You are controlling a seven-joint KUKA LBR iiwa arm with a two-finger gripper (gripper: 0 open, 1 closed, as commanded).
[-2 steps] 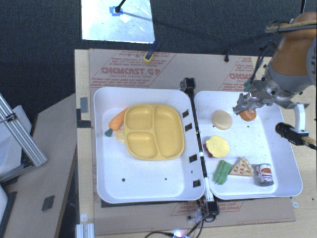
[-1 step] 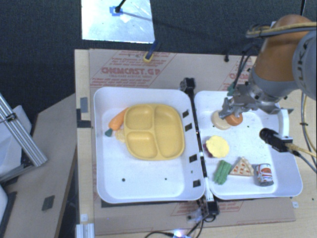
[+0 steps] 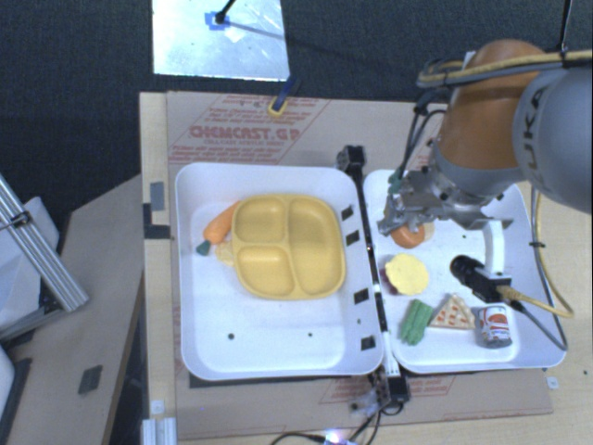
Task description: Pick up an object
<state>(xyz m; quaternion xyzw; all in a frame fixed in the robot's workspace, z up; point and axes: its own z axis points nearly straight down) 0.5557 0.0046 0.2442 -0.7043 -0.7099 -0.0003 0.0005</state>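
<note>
Camera view: "CHEMCAST" lettering point(image 3: 243, 131) on board above the bins point(image 3: 185, 276)

Claw point(image 3: 400, 219) low, arm overhead

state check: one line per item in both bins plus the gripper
yellow divided plate: upright in left bin, compartments bare
carrot: lying, tucked against the plate's left edge
gripper: low over right bin, above the orange round food
yellow round piece: lying flat
green piece: lying flat
pizza slice: lying flat
can: on its side
</note>
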